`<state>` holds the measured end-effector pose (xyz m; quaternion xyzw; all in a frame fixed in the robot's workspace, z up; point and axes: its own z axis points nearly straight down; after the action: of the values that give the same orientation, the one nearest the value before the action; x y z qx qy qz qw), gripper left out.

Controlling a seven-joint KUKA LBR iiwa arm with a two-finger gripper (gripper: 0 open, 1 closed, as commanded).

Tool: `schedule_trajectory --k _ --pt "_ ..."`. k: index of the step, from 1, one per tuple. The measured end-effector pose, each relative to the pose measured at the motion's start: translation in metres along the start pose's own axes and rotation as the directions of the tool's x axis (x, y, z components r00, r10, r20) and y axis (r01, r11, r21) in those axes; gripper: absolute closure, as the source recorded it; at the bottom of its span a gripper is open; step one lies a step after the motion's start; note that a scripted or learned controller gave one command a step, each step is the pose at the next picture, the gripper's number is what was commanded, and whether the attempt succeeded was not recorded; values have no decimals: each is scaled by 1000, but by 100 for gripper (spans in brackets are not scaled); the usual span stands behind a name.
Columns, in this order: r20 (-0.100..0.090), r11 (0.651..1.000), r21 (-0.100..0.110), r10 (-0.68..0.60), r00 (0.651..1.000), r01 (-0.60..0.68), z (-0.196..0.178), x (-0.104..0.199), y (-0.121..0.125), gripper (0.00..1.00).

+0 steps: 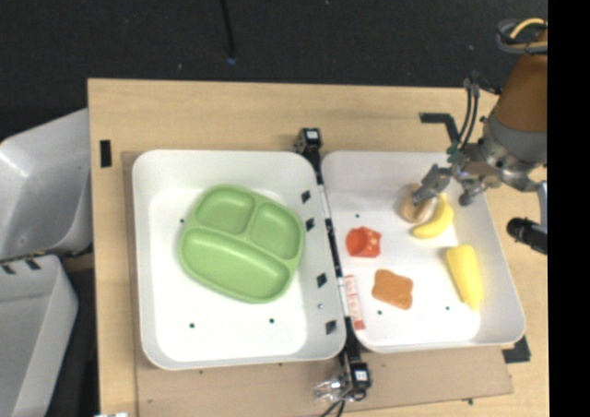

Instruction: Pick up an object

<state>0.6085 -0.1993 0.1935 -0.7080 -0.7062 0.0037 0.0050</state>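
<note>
The right bin (479, 327) holds several small objects. A red piece (363, 242) lies near its left side, with an orange piece (393, 289) just below it. A yellow banana-like piece (433, 222) and a tan round piece (413, 208) sit in the upper middle, and a yellow corn-like piece (466, 275) lies to the right. My gripper (449, 186) hangs over the bin's upper right, with one finger reaching down-left toward the tan piece and the banana. Its fingers stand apart, with nothing between them.
The left bin (157, 332) carries a green divided plate (241, 242). A black-clipped divider (324, 240) runs between the bins. The arm's orange band (521, 97) rises at the right edge. A white object (37, 184) stands off the bench's left side.
</note>
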Motion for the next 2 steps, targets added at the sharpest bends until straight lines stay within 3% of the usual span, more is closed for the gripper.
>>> schedule_trajectory --k 1,2 --pt "3 1000 -13 -4 1000 4 -9 0 3 0" --pt "4 1000 -11 -3 1000 3 36 -4 10 0"
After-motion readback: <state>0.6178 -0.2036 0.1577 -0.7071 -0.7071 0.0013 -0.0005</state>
